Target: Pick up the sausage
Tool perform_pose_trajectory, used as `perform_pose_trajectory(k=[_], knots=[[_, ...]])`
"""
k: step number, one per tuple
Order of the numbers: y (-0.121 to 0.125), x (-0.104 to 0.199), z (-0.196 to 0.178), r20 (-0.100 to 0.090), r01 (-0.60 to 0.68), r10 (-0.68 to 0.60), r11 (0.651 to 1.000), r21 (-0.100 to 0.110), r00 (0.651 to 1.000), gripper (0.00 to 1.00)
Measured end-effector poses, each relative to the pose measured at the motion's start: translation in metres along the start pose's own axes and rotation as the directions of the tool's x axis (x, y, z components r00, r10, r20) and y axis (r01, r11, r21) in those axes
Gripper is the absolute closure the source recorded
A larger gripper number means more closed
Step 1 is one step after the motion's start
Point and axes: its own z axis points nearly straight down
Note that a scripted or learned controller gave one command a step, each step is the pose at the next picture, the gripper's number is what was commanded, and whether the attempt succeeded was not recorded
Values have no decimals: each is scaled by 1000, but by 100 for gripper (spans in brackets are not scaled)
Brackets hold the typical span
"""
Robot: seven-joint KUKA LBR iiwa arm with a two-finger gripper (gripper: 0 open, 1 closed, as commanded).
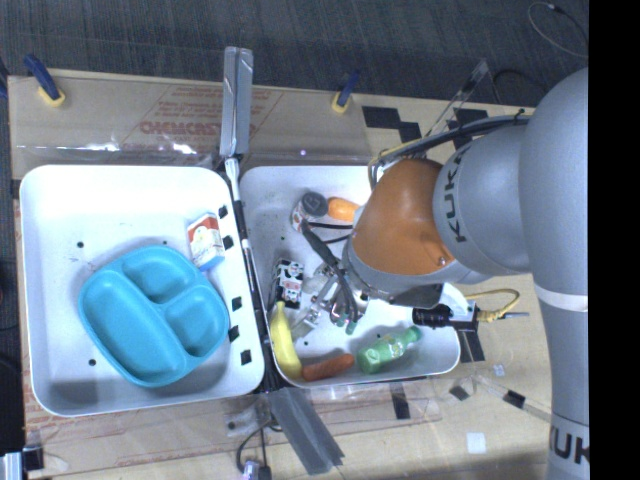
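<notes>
Sausage [327,367] lies below the hand [335,308], whose grip you cannot tell; lower squarely, avoiding the banana [283,343].

Robotics lab, KUKA arm [520,198] over a taped bench [120,108], two white bins [40,268] left of and under the fingers, loose cables [490,308], dark carpet [300,18]

At the right of the frame the arm [545,218] is smooth grey, its rounded casing lettered KUKA in dark capitals. An orange band [400,223] bulges at frame centre-right. Black cables [440,140] loop over its top. The end effector [335,303] at centre is thin dark and silvery metal.
</notes>
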Motion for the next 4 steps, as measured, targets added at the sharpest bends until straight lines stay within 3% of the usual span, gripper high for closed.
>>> perform_pose_trajectory(k=[1,2,3,4], knots=[[-38,10,-63,0,-42,42,999,0,999,0],[-99,-28,-1,1,-9,9,1000,0,1000,0],[-98,-29,-11,2,-4,4,1000,-1,1000,100],[-98,-29,-11,2,-4,4,1000,-1,1000,0]])
